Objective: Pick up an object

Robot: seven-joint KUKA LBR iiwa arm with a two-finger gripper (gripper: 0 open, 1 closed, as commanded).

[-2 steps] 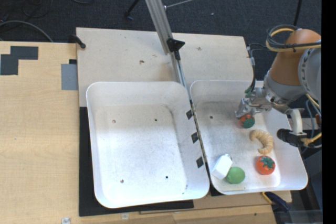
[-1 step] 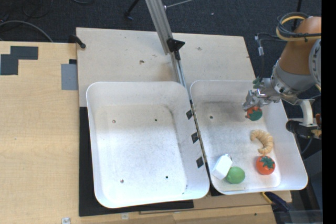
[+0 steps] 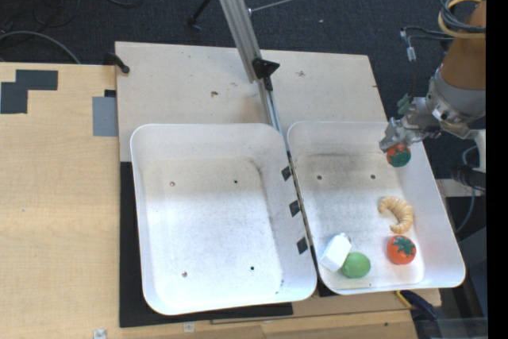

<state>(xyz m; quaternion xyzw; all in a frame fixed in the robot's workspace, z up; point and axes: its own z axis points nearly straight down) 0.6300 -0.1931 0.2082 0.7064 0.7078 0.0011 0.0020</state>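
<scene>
My gripper [image 3: 396, 145] hangs over the far right corner of the right bin [image 3: 341, 171]. It is shut on a small red and teal object [image 3: 399, 157], which sticks out just below the fingertips. Lower in the same bin lie a tan curled pastry-like piece [image 3: 396, 212], a red tomato-like ball [image 3: 402, 249], a green ball [image 3: 356, 265] and a white block [image 3: 336, 251] touching the green ball.
The left bin [image 3: 198, 210] adjoins the right one along a divider with black clips [image 3: 294, 206]. A slanted aluminium post [image 3: 238, 20] rises behind the bins. The grey arm with its orange band [image 3: 464, 59] comes in from the right.
</scene>
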